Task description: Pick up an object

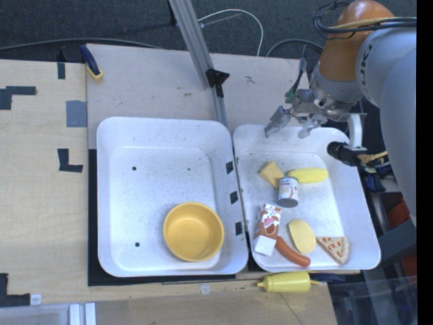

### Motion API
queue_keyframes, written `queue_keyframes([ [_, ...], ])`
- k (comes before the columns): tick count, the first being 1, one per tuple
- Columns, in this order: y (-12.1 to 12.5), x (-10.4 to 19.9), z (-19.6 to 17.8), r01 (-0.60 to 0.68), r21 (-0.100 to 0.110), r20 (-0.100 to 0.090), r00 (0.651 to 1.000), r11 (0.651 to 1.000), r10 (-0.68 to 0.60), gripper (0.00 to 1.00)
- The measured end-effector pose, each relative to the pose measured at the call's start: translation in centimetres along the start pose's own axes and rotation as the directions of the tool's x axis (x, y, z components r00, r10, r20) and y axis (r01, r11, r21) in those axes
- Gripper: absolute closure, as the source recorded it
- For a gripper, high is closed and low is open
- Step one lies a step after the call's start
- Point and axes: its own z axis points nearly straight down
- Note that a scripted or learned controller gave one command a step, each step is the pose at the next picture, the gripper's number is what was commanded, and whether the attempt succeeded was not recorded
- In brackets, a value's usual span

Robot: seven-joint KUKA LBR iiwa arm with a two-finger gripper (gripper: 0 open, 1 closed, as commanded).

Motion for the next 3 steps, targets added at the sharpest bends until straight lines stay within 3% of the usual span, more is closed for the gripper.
queue_keyframes([
  [1, 0.0, 0.0, 0.0, 0.000, 0.000, 0.000, 1.000, 1.000, 0.000, 0.00],
  [3, -0.3, 0.1, 9.9, -0.001, 0.004, 0.001, 1.000, 1.000, 0.001, 0.00],
])
